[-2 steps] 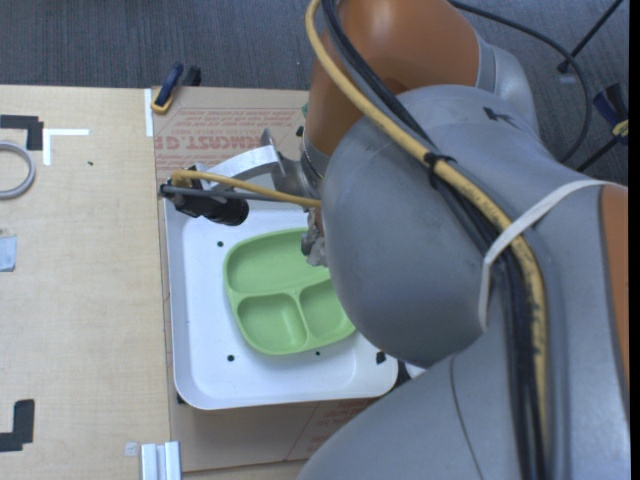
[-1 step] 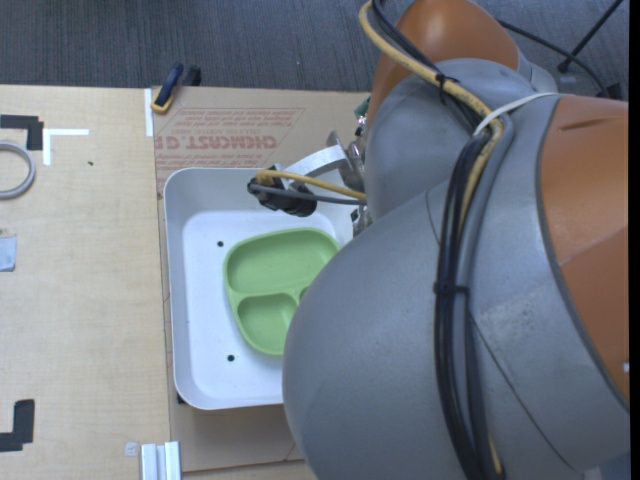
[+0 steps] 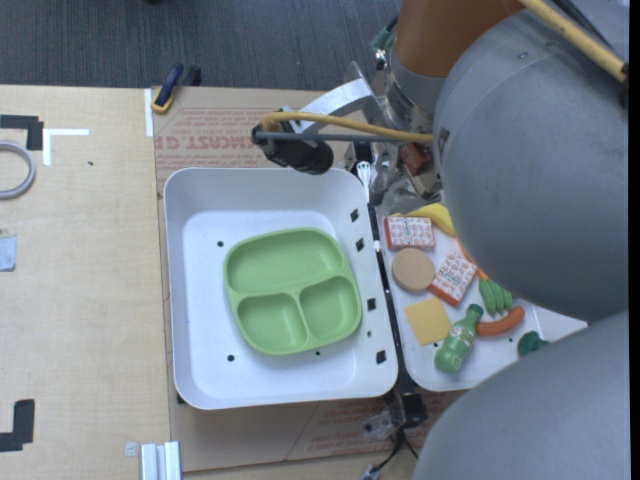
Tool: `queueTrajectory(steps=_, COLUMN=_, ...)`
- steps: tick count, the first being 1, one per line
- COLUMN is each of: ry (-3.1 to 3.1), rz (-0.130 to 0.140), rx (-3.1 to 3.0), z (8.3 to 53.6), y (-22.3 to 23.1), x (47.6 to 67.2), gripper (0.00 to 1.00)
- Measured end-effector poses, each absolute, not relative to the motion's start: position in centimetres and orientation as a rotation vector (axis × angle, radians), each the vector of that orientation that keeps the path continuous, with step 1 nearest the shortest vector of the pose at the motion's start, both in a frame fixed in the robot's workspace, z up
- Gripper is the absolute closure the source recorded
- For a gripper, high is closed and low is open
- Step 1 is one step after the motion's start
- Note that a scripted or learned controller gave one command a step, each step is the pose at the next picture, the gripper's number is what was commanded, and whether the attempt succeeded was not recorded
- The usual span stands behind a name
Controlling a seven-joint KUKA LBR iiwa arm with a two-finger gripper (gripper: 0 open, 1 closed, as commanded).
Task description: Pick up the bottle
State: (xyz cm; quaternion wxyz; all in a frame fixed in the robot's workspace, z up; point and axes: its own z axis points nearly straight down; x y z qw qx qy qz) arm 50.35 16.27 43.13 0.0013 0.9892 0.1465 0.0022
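We see the green bottle [image 3: 457,340] lying tilted near the six o'clock rim of the right bin [image 3: 425,375], touching a yellow cheese slice [image 3: 427,319] at its ten o'clock. Our grey arm [image 3: 540,168] covers that bin's three o'clock side; whether the hand is released or clenched, we cannot tell. The left bin [image 3: 190,268] bears a green divided plate [image 3: 292,290] with bare floor around it.

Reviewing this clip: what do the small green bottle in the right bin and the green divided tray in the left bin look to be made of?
The small green bottle looks like moulded plastic, probably a toy: uniform glossy green body with a pale label and a faint sheen. The green divided tray also looks like plastic, matte to satin: one even pale green, soft rounded compartment walls, no grain or glare. Neither can be confirmed from looks alone.
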Motion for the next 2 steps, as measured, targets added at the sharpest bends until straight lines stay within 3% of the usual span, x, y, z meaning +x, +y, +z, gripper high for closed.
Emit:
queueTrajectory(steps=1, ry=0.348, rz=0.015, rx=3.139, z=34.1, y=22.1, x=48.1, gripper=1.00)
queueTrajectory(steps=2, ry=0.393, rz=0.010, rx=3.113, z=47.2, y=13.9, x=47.8, gripper=1.00)
